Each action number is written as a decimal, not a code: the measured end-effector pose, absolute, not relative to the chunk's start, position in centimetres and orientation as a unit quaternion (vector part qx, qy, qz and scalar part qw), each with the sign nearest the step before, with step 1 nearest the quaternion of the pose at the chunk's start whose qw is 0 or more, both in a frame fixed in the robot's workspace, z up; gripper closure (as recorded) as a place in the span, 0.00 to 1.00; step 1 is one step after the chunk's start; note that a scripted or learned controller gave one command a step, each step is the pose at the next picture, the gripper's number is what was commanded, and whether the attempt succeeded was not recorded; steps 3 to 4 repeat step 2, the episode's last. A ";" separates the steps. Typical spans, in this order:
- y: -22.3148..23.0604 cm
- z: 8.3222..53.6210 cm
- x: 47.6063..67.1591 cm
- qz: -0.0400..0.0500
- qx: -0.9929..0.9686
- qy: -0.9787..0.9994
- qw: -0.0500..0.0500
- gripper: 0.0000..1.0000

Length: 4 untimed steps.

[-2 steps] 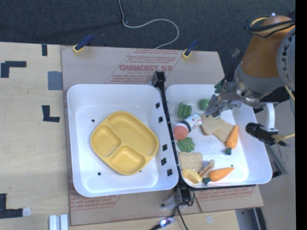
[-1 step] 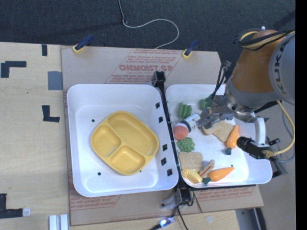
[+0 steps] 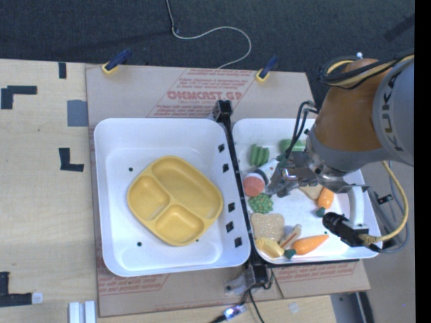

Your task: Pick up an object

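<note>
Gripper (image 3: 277, 182) hung low in the right bin (image 3: 337, 256); finger spread couldn't be told. Red-and-green toy vegetable (image 3: 256, 186) lay just beside it at nine o'clock.

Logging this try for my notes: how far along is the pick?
Done: the gripper is down in the right bin, among the toy food near the red piece. In hand: nothing visibly between its fingers. Left: grasp and lift an item; the carrot and bread slice lie untouched.
</note>
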State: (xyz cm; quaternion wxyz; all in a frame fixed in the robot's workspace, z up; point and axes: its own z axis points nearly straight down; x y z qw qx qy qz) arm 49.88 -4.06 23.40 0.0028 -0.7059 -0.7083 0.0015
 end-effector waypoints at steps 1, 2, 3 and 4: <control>-3.3 21.3 48.3 0.002 -0.707 -0.707 0.003 1.00; -2.8 21.9 49.4 0.001 -0.707 -0.708 0.001 1.00; -2.8 21.9 49.4 0.001 -0.707 -0.708 0.001 1.00; -2.8 21.9 49.4 0.001 -0.707 -0.708 0.001 1.00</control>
